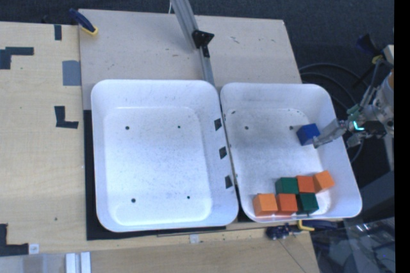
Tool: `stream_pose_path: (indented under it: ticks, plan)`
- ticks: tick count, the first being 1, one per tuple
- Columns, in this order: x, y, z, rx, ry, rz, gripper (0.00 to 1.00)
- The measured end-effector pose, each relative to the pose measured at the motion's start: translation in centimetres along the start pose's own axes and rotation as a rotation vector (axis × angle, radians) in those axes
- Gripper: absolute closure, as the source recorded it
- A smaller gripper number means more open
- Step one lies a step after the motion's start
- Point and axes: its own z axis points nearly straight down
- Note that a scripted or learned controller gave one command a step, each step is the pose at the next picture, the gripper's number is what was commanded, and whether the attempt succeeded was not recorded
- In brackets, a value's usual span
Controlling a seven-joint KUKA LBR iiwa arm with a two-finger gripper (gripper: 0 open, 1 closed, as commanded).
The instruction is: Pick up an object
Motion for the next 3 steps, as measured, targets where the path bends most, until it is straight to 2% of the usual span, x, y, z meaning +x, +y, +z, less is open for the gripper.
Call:
stream_pose_path:
  ticks: [1,3]
  plan:
    - [0.0,0.1,-0.2,-0.004,-0.001,-0.002,0.00]
    - [-1.3,0.9,10.9,0.002,0.000,0.000,0.00]
